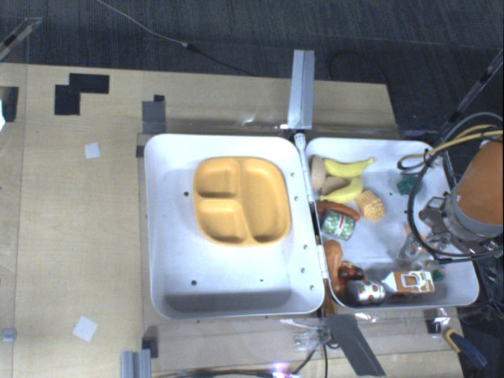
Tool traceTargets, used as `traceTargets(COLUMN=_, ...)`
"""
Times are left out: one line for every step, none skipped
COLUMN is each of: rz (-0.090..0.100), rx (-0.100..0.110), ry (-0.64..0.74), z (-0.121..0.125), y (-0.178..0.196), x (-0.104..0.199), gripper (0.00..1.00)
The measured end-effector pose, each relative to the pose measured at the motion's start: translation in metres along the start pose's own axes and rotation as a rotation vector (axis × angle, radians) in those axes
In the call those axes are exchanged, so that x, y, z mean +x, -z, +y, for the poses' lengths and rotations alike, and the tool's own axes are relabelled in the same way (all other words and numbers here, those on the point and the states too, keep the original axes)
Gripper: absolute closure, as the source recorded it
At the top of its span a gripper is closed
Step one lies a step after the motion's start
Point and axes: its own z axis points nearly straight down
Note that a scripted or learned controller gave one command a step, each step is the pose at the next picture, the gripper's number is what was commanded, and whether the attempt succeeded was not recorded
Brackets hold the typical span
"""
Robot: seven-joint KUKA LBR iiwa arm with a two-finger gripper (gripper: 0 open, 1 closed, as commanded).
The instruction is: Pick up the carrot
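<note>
One carrot [333, 253] lay in the right bin [465, 290], by its left wall; two bananas [347, 166] sat above it; one yellow tray [240, 201] sat left; I could not tell how the jaws stood.

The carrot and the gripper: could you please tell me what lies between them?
In the camera view, bare white bin floor separates the carrot from the gripper; the carton lies just below that line.

Two white bins [157, 235] sit side by side on the bench [71, 235]. The left one holds one yellow divided tray [240, 200]. Right of that tray lie two bananas [350, 166], one corn cob [371, 205], one carrot [334, 253], one green can [340, 225] and one small carton [412, 283].
</note>
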Motion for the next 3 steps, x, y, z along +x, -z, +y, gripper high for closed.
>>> traceTargets(rz=-0.002, rx=0.0, ry=0.001, z=0.0, y=-0.001, x=-0.001, gripper=0.0)
traceTargets(rz=-0.006, rx=0.008, ry=0.001, z=-0.002, y=0.012, x=-0.004, gripper=1.0)
traceTargets(rz=0.002, rx=-0.008, ry=0.042, z=0.0, y=0.042, x=-0.002, gripper=1.0)
